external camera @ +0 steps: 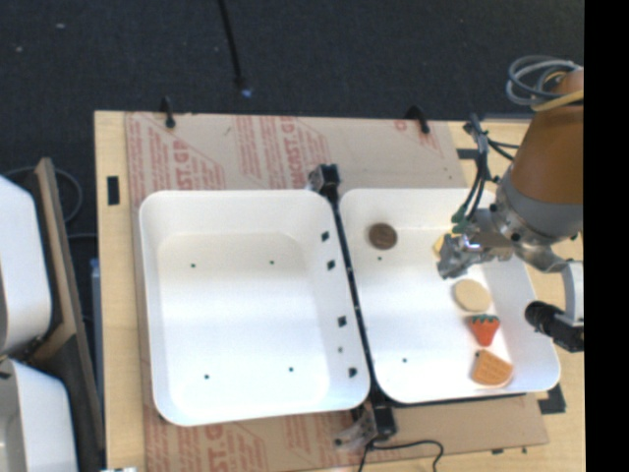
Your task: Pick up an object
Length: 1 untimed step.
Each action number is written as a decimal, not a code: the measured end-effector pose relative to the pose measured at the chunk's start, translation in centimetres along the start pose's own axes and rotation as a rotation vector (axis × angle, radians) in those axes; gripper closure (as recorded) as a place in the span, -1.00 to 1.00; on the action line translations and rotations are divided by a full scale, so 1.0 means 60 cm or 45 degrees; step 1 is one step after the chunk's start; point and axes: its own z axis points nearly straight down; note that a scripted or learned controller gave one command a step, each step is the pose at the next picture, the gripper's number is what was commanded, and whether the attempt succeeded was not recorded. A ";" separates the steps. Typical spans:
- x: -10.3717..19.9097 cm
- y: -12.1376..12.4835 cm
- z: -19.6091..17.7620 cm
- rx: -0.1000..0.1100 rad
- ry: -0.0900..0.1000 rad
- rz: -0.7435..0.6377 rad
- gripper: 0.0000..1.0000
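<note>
Camera view is showing the gripper [455,259] hanging over the right bin [413,362]; finger state cannot be told. Just beside it is lying a tan oval piece [472,295], seemingly light, smooth, best pinched across its narrow width.

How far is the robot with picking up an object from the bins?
Nothing looks picked up yet. The gripper is low over the right bin, beside the beige disc. The brown disc, red piece and orange piece all lie on the bin floor. Grasping and lifting one remains.
</note>
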 end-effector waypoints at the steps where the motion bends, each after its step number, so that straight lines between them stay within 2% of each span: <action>1: 0.081 0.033 -0.005 0.003 0.001 -0.005 1.00</action>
